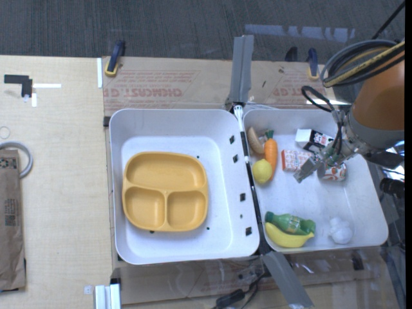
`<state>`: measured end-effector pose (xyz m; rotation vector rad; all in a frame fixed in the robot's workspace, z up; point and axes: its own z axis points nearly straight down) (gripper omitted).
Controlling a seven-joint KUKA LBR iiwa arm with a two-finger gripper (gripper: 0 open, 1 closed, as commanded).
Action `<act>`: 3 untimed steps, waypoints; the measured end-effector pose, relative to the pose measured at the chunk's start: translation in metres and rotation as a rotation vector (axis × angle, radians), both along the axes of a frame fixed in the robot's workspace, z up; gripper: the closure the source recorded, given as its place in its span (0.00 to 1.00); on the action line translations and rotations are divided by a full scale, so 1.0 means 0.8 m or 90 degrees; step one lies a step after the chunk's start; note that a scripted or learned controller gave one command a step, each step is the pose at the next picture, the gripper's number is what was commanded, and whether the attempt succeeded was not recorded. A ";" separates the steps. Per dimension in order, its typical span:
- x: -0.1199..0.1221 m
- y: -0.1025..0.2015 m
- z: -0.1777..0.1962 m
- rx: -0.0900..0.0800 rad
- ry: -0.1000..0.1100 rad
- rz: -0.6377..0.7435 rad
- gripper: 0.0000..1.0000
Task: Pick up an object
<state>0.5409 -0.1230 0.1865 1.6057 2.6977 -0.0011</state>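
1 camera looks down from above the surface (51, 108) at a slant, fixed and far enough back to take in both bins whole. The left bin (122, 192) sits near the frame's middle, the right bin (367, 198) toward the right side. The far edge of the surface lies across the upper part of the frame, with dark floor (161, 11) beyond it; the near edge runs along the bottom. The arm (380, 102) enters from the right, cut off by the frame edge.
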 end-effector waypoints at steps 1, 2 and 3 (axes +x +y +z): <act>-0.007 0.019 0.031 -0.001 -0.002 0.190 0.00; 0.029 0.020 -0.030 0.000 0.001 0.239 0.00; 0.068 0.018 -0.105 -0.003 -0.005 0.407 0.00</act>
